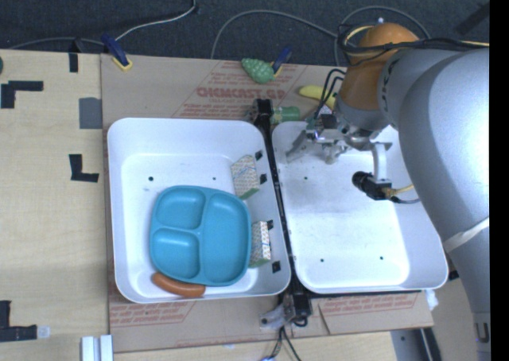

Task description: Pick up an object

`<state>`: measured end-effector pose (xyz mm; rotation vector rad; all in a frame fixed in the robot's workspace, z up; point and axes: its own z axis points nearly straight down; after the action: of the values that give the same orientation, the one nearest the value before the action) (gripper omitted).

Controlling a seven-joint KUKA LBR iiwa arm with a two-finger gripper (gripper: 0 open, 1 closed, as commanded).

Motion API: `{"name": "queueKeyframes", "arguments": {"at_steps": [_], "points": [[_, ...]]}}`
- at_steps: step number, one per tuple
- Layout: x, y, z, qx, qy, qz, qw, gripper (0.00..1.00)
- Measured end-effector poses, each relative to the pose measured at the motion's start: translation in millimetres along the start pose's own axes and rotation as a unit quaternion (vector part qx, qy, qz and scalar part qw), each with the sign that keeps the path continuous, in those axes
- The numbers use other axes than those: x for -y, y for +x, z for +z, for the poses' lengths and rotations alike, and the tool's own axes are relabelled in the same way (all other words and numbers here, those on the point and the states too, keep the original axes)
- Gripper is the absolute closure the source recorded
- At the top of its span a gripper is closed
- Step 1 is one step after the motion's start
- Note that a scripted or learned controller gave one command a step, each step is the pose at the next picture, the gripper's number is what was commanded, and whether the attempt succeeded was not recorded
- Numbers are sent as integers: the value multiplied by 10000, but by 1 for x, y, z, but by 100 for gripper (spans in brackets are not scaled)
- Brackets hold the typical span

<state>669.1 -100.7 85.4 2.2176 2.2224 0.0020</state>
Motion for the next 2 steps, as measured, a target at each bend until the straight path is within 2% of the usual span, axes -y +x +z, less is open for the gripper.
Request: {"name": "queueKeyframes", "arguments": {"at_steps": [1, 2], "points": [[0, 0, -10, 8, 5, -8, 10000, 100], [62, 7, -16, -2, 21, 11, 10000, 100]]}}
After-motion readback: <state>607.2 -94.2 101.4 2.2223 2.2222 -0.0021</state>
